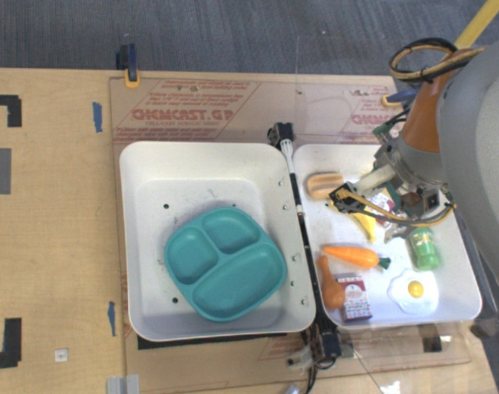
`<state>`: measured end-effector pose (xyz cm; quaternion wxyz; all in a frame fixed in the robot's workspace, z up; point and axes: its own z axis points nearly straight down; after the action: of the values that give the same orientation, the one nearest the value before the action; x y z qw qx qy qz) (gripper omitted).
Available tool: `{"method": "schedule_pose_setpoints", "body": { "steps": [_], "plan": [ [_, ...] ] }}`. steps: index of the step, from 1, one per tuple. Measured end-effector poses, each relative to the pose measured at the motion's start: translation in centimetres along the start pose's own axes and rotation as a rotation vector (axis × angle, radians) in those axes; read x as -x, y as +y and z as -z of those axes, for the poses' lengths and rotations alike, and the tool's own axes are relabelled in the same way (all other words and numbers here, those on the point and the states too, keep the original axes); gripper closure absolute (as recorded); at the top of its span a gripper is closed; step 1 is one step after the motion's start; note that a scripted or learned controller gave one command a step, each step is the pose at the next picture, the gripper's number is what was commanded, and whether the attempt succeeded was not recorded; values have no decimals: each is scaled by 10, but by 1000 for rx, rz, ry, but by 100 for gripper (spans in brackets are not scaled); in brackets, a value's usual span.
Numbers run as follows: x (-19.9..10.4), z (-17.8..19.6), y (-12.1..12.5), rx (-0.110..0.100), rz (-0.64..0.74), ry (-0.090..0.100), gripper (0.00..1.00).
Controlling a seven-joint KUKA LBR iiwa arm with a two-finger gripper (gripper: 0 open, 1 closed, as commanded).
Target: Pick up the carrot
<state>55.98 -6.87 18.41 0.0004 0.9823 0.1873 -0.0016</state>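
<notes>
here's the arm (473, 146), reaching in from the right, a broad grey body along that side, with the orange band (422, 123) above the wrist tilted down and leftward. the gripper (395, 202) hangs over the back half of the right bin (473, 304), and from this slant i cannot tell whether it is wide or closed.

the carrot (352, 256) lies flat on the floor of that same bin, near its middle, with the orange body pointing left and the green tip to the right. it sits in front of the gripper and apart from it. a yellow banana (364, 225) lies between the two, just behind the carrot. a bun (323, 183) rests in the back left corner. right of the carrot sits a green thing (424, 249), possibly a small bottle; it is too blurred to call. a fried egg (414, 290) lies at the front right. a small printed box (357, 297) lies at the front, just beside an orange-brown piece (331, 286) along the left wall.

over to the left bin (143, 220), which stands side by side with the right one: a teal divided plate (225, 263) lies on its floor, turned at an angle. a black clip (280, 132) sits at the back of the seam between the bins.

both bins stand on a cardboard sheet (192, 105) with red lettering, laid on the tan bench (52, 220). bits of blue tape (97, 116) and black corner marks (10, 111) show on the left. a blue and orange clamp (130, 62) grips the back edge, with grey carpet (233, 15) beyond.
</notes>
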Motion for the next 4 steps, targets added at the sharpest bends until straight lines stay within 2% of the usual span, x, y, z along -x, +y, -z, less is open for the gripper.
{"method": "schedule_pose_setpoints", "body": {
  "steps": [1,2,3,4],
  "plan": [
    [32,-84,8,-1,-6,5,0],
    [56,-94,8,-1,-171,17,0],
    [78,-94,-4,6,-89,19,0],
    [81,-84,-3,3,-90,9,100]
  ]
}}
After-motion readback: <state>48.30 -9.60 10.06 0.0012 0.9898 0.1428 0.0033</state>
